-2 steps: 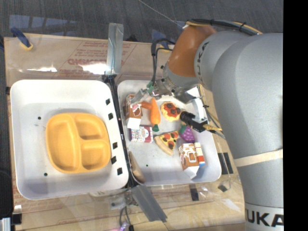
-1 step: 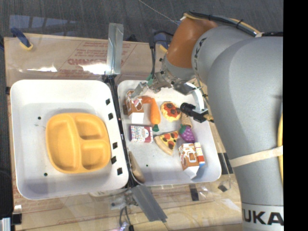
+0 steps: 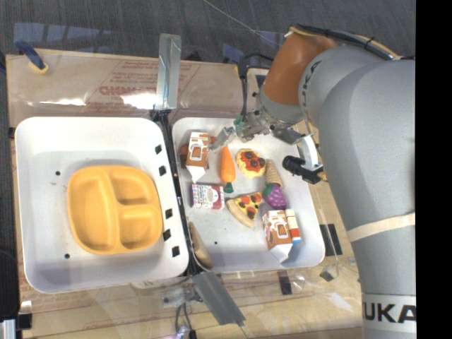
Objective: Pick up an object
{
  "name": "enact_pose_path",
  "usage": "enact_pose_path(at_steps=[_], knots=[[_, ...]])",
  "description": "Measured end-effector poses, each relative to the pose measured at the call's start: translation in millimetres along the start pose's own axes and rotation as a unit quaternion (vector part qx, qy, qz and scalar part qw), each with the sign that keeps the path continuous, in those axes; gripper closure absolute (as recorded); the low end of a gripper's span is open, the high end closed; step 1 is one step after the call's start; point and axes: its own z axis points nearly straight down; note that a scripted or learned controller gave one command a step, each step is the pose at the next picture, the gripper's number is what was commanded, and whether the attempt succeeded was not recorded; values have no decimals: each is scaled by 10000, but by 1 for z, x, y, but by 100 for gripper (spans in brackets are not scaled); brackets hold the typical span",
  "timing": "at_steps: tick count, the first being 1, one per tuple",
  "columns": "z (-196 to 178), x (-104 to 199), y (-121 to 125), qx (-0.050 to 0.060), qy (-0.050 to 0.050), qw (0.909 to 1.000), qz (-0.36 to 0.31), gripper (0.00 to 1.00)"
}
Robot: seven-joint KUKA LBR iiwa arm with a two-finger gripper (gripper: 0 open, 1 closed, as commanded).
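Observation:
The right bin (image 3: 311, 256) holds several toy foods. An orange carrot (image 3: 227, 165) lies beside a brown and white carton (image 3: 198, 152). A round pizza (image 3: 250, 162), a cone (image 3: 273, 174) and purple grapes (image 3: 276, 197) sit to the right. A pizza slice (image 3: 246, 208), a pink carton (image 3: 207, 196) and another carton (image 3: 281, 229) lie nearer the front. My gripper (image 3: 230, 134) hangs low over the bin's back, just above the carrot's top and beside the brown carton. Nothing shows as held.
The left bin (image 3: 35, 140) holds a yellow divided plate (image 3: 113, 207). A brown piece (image 3: 200, 249) lies by the right bin's front left wall. The grey arm (image 3: 360, 140) covers the right bin's right side. A metal clamp (image 3: 168, 69) stands between the bins at the back.

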Motion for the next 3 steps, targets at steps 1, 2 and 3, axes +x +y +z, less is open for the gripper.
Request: enact_pose_path(at_steps=[1,2,3], knots=[[17,17,-52,140,73,9995,279,0],[8,18,-51,145,77,9996,248,100],[-89,57,0,110,66,9981,603,100]])
